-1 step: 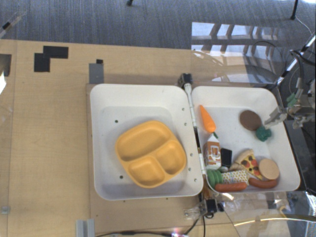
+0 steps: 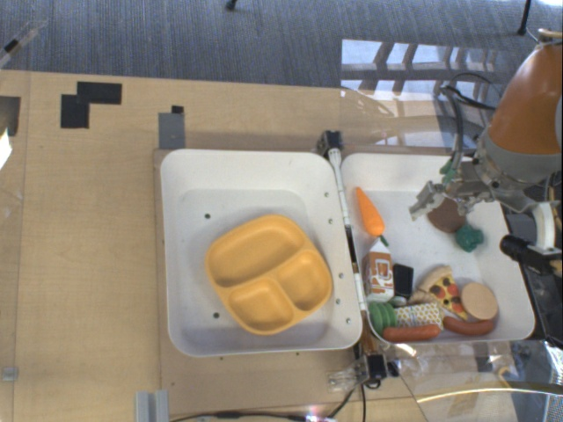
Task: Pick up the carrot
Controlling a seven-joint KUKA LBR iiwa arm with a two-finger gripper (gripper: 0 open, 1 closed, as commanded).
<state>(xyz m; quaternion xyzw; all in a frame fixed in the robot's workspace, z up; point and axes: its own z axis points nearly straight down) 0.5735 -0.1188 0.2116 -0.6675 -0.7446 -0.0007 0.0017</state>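
Note:
The orange carrot [image 2: 369,211] lies in the right bin [image 2: 519,323], close to its left wall and pointing toward the far left. My gripper [image 2: 444,202] hangs over the middle of that bin, to the right of the carrot and well apart from it. Its fingers are spread open, with nothing gripped. A brown lump [image 2: 446,217] sits just below the fingers.
A green toy [image 2: 471,237] lies right of the brown lump. The bin's near end holds a small bottle [image 2: 379,271], a black block [image 2: 403,280], a pizza slice [image 2: 440,287], a round cookie [image 2: 479,301] and sausages [image 2: 412,332]. A yellow divided plate [image 2: 268,273] fills the left bin [image 2: 176,236].

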